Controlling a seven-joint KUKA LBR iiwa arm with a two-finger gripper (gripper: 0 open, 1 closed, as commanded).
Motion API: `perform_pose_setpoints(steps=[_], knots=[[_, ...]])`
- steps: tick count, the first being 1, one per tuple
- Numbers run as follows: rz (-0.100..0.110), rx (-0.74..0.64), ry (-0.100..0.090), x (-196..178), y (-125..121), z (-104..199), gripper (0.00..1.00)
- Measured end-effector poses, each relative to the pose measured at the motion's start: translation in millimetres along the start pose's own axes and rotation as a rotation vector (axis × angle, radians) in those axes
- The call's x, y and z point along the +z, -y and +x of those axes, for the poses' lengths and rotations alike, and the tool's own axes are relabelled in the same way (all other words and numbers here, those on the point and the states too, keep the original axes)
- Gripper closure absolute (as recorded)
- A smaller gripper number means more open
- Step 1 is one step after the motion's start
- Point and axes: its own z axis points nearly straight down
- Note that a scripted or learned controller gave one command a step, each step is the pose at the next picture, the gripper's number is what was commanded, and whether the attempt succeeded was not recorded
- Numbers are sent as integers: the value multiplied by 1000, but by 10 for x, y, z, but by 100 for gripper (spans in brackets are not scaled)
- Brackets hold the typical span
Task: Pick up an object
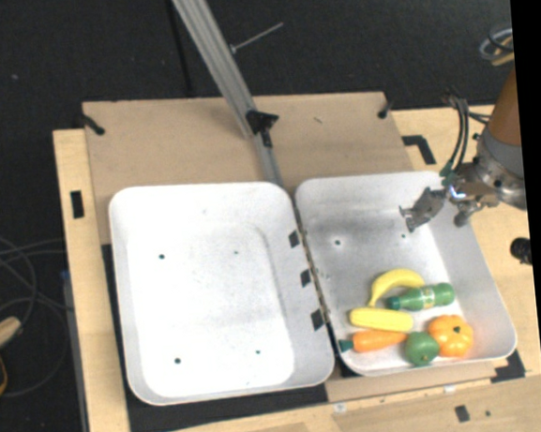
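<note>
Several toy foods lie bunched in the front right corner of the right bin (364, 211): a yellow banana (396, 282), a green bottle-shaped piece (421, 297), a long yellow piece (381, 319), an orange carrot (378, 339), a round green fruit (420, 348) and an orange pumpkin-like fruit (450, 334). My gripper (440, 211) hangs over the bin's far right rim, well behind the pile and apart from it. Its two fingers stand open, with nothing between them.
The left bin (207, 291) lies beside the right one, joined by dark clips along the shared edge. A slanted metal rail (225, 68) rises from the back of the bench between the bins. Cables and a small wooden object (3, 330) lie off the bench's left side.
</note>
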Motion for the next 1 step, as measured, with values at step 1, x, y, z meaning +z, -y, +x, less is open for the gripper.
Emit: perform_pose_setpoints(steps=[1], knots=[[12,-1,-3,1356,199,295,0]])
